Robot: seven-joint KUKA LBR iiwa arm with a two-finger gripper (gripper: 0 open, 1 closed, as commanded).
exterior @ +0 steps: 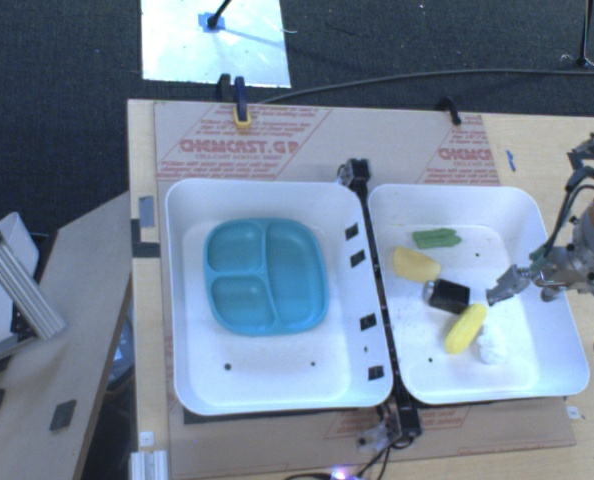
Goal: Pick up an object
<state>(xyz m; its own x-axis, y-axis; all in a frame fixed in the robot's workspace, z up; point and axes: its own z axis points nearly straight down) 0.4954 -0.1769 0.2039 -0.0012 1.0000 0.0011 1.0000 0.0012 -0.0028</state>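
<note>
The right bin [537, 208] holds several small things. A green piece [436, 237] lies near its back, with a pale yellow lump [415, 265] just in front of it. A black block [447, 295] sits mid-bin, and a yellow oblong piece [465, 328] lies against its front right. A small white lump [491, 348] rests beside the oblong piece. My gripper [504, 287] reaches in from the right, low over the bin floor, just right of the black block and above the yellow oblong piece. It holds nothing that I can see.
The left bin [192, 368] holds a blue divided plate [267, 275]. A black hinge strip with clips [367, 278] runs between the bins. The arm's wrist and cables [582, 238] hang over the right bin's right wall.
</note>
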